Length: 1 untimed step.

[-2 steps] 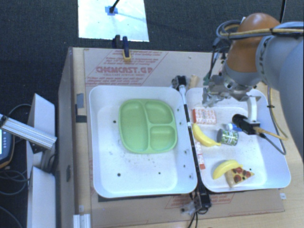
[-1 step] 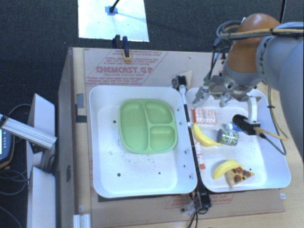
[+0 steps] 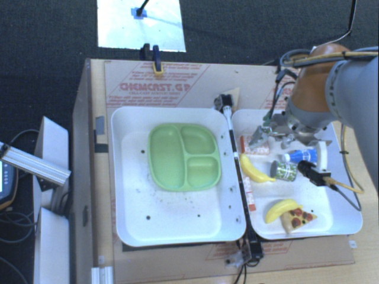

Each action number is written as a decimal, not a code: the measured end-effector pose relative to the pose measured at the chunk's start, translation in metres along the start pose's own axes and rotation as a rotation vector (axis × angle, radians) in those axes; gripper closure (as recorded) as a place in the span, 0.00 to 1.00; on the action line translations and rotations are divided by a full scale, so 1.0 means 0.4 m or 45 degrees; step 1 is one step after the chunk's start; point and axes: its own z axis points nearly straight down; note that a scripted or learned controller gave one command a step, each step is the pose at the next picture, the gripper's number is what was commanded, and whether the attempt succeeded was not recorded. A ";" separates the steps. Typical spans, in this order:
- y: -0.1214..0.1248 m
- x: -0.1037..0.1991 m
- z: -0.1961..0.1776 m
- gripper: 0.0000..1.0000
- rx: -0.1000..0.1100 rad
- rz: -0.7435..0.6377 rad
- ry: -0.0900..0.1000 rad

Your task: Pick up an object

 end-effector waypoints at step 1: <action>-0.058 -0.094 0.115 0.00 0.001 0.001 0.000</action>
